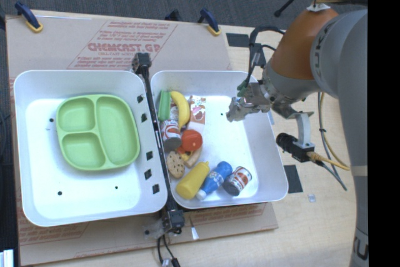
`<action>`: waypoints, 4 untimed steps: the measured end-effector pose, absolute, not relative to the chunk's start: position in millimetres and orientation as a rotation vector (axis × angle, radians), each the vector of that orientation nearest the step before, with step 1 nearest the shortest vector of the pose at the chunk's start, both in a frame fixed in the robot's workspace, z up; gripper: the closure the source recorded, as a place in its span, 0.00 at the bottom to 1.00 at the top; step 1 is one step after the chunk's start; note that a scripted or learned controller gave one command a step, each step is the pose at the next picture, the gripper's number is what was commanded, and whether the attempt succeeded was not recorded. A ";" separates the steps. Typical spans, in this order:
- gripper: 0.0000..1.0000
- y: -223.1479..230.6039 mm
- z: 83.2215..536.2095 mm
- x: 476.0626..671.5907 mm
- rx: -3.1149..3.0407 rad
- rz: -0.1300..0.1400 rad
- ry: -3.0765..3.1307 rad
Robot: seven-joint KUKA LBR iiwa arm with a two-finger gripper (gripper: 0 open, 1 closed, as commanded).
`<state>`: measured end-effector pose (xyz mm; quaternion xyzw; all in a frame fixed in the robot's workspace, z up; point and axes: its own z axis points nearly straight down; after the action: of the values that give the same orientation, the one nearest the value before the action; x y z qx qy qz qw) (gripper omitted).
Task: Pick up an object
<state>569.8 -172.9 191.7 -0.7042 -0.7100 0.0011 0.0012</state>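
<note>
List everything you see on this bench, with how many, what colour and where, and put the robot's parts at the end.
bins: two, white, side by side on the bench
divided plate: one, light green, in the left bin
banana: one, yellow, top left of the right bin
green item: one, beside the banana
tomato-like item: one, red-orange, middle of the pile
cookie: one, tan with dark spots, by the divider
mustard bottle: one, yellow, lower right bin
blue bottle: one, next to the mustard bottle
can: one, red and white, lower right bin
clamps: blue and yellow, on the cardboard's far edge
arm: grey with an orange band
gripper: one, over the right bin's upper right
</note>
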 end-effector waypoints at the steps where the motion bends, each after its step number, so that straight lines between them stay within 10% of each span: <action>1: 1.00 -211.0 188.6 595.1 -2.217 0.001 -2.226; 2: 1.00 -192.0 186.7 512.2 -2.212 0.004 -2.226; 4: 1.00 -173.4 209.7 575.4 -2.214 0.000 -2.229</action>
<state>575.4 -173.4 209.7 -0.7047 -0.7095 0.0001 -0.0002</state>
